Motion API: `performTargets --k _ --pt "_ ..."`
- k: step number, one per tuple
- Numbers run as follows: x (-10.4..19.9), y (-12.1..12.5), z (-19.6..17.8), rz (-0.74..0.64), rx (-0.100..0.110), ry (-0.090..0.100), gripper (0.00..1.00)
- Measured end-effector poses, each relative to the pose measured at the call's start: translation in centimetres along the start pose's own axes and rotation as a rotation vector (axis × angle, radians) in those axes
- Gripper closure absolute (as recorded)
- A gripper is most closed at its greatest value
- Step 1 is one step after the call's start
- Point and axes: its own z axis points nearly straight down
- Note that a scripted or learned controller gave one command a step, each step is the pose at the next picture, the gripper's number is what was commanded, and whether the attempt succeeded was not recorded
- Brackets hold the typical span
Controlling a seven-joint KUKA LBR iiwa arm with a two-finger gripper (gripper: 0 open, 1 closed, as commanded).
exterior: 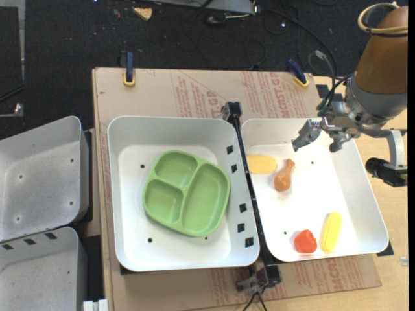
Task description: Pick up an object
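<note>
Cardboard covers the bench under two shallow white bins. Taking the right-hand white plastic bin (363, 193) as landmark: inside it, toward its far left, lie a pale yellow oval toy (262, 164) and, just beside that, a brown toy drumstick (283, 175); near its front edge sit a small red toy (305, 241) and a yellow toy corn cob (331, 231). Over its far rim hangs the two-finger gripper (321, 137), spread apart and grasping nothing. Judged stage: approach. Next it must descend onto one toy, likely the drumstick, and close.
</note>
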Motion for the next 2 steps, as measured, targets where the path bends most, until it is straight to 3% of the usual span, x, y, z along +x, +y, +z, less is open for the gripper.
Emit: performTargets --k 1,2 --pt "0.0 0.2 -0.7 -0.002 -0.013 -0.001 0.00" --pt "-0.1 -0.6 5.2 0.000 -0.009 0.000 0.00"
